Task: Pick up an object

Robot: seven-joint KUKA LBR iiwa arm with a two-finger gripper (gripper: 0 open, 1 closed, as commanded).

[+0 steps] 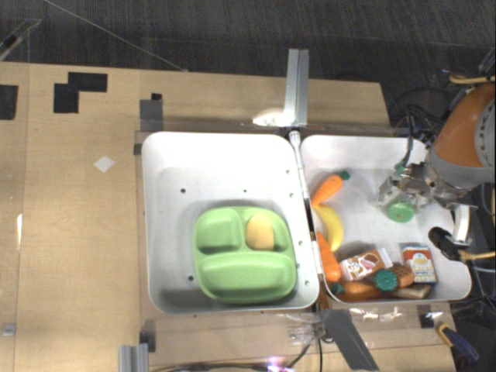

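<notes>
Bench (70, 231) w/ two white bins side by side. Left bin (217, 165) has a green tray (232, 273), three compartments; a yellow fruit (260, 231) sits in its upper-right one. Right bin (364, 161): arm (465, 142) comes in from the right, orange band at top. Gripper (404, 194) is low over the bin's upper right, fingers pinching a green object (401, 210). Along the bin's left wall: carrot (326, 189), banana (332, 226) below it. Near bottom edge: snack box (362, 265), small carton (418, 263), both lying flat w/ other toy food around.
</notes>
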